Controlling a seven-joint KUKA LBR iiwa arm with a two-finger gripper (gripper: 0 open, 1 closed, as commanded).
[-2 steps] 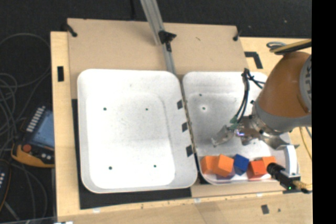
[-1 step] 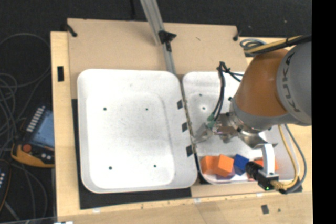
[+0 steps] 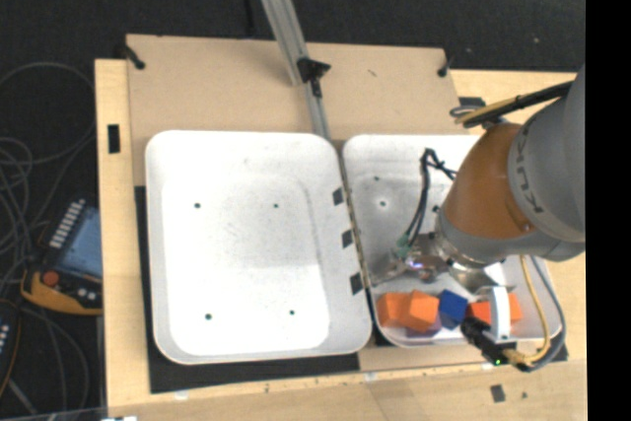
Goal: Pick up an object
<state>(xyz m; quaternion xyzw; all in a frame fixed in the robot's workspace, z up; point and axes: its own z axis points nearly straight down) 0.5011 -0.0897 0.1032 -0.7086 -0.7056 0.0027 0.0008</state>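
The bench [image 3: 113,242] is light wood with a brown board [image 3: 227,84] lying flat on top. Two white bins sit on it side by side, touching in the middle. The left bin [image 3: 246,242] is big and wide. The right bin [image 3: 380,177] has orange and blue blocks [image 3: 424,311] at its near end.

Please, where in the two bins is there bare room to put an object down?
The left white bin is bare from rim to rim. The right white bin is bare at its far-left part; its near end holds orange blocks and a blue block under the grey arm.
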